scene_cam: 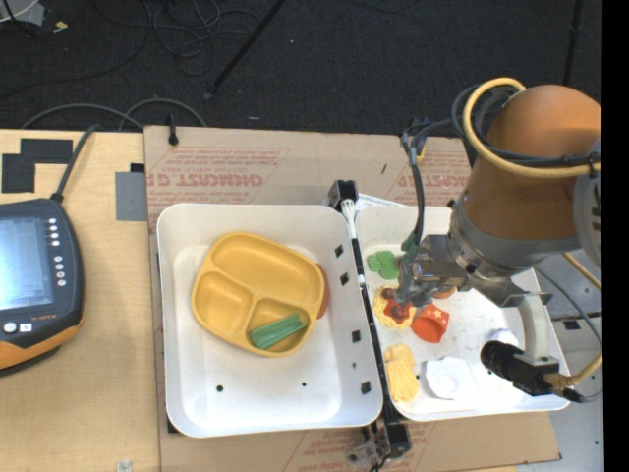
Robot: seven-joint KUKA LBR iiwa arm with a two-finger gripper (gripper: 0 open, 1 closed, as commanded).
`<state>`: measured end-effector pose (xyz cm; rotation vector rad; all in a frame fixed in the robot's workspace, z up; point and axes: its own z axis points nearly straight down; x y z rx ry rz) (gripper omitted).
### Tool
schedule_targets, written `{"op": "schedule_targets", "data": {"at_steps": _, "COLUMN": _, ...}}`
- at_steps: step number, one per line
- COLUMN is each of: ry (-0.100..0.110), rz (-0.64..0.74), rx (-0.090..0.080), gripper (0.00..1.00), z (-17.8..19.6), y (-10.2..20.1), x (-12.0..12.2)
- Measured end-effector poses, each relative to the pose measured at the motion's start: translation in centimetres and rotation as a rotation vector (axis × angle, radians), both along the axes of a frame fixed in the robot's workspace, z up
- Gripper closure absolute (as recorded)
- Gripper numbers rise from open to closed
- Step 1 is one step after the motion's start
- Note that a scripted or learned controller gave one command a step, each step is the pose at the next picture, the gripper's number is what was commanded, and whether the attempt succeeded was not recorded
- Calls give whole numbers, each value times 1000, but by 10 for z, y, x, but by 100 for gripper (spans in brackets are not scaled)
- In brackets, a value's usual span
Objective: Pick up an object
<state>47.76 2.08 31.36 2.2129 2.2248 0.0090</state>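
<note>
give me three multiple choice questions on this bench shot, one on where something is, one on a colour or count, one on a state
1. Where does the green piece lie?
A. in a compartment of the yellow tray in the left bin
B. loose on the right bin's floor
C. on the cardboard beside the bins

2. How many compartments does the yellow tray show?
A. one
B. three
C. six

3. How does the orange cup in the right bin rest?
A. tipped on its side
B. stacked inside the yellow tray
C. hanging in the air above the bin

Answers: 1 A, the green piece sits in the tray's lower right compartment. 2 B, two ridges split the tray into three sections. 3 A, it lies on the bin floor beside a red piece, just below the gripper.
</note>
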Motion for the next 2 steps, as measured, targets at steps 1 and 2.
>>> {"op": "schedule_targets", "data": {"at_steps": 1, "ry": -6, "rz": 0, "rx": 0, "gripper": 100, "z": 189, "y": 37, "x": 0}}
{"op": "schedule_targets", "data": {"at_steps": 2, "ry": 23, "rz": -6, "rx": -6, "gripper": 100, "z": 76, "y": 19, "x": -2}}
